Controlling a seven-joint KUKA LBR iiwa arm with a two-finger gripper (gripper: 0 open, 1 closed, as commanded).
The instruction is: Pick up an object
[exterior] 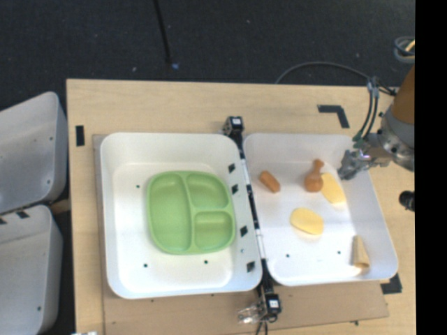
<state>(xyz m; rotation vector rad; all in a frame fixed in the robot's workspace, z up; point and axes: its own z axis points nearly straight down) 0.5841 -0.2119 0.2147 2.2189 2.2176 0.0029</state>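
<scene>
Nearest the camera, along the desk's (pixel 84 306) front edge, sits a small metal clip (pixel 255 314) just below the seam where the two bins meet, apparently part of what clamps them together. Left bin (pixel 126 271) holds a green tray (pixel 190 211) with three compartments, lying flat near the bin's middle, probably a drop-off place for picked things. Right bin (pixel 279 271) holds the candidates for picking, scattered well apart so each can be reached alone: a tan wedge (pixel 360 251) in the front right corner, touching the wall; a yellow oval (pixel 307 222) near the middle; a brown peg (pixel 315 177) toward the back, with a yellow slice (pixel 333 189) just beside it on the right; and a small orange roll (pixel 269 181) nearer the left wall.

At the right bin's back right rim hangs the claw (pixel 353 163), reaching in from the desk's right edge, above the bin's wall and near the yellow slice and brown peg. Nothing sits between its tips; whether it stands wide or narrow I cannot tell, as the tips blur into the white rim. Judging by its place, the task is at its start: no object is lifted, and the slice or peg looks the likeliest target. A cable (pixel 314 67) loops over the desk's back edge.
</scene>
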